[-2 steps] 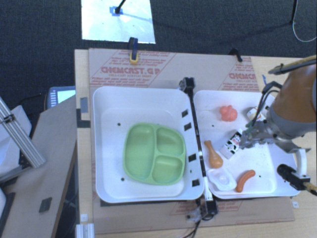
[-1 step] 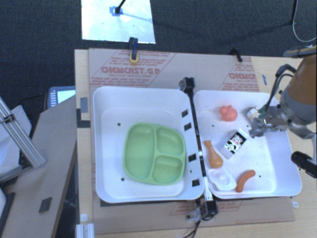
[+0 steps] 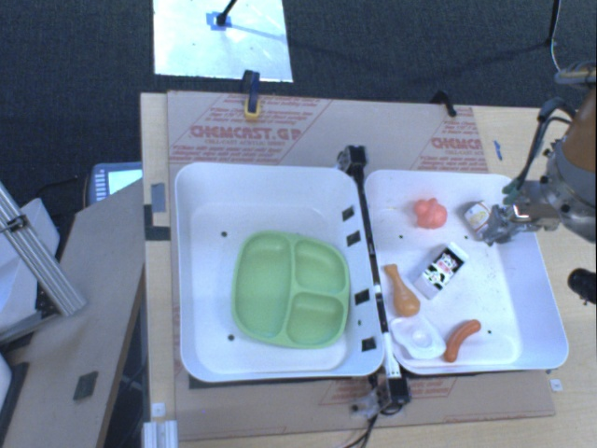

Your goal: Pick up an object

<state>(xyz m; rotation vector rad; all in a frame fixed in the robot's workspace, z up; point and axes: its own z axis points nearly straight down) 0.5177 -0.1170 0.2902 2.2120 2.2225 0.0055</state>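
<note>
Small silver and yellow packet [image 3: 477, 216], lying near the back of the right white plastic bin [image 3: 550, 343], just beside the grey metal two-finger gripper [image 3: 492, 227]. Could not tell whether that gripper was open or shut. Lay apart from the pink lumpy toy [image 3: 429, 213] and the little black and white carton [image 3: 443, 269]. Looked flat and shiny, so could have slipped out or been pushed away.

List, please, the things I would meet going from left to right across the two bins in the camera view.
Green divided plate → orange chicken drumstick → pink toy → small milk carton → sausage → tool. I leave out the white item beside the sausage and the small item at the tool, because their places overlap.
</note>
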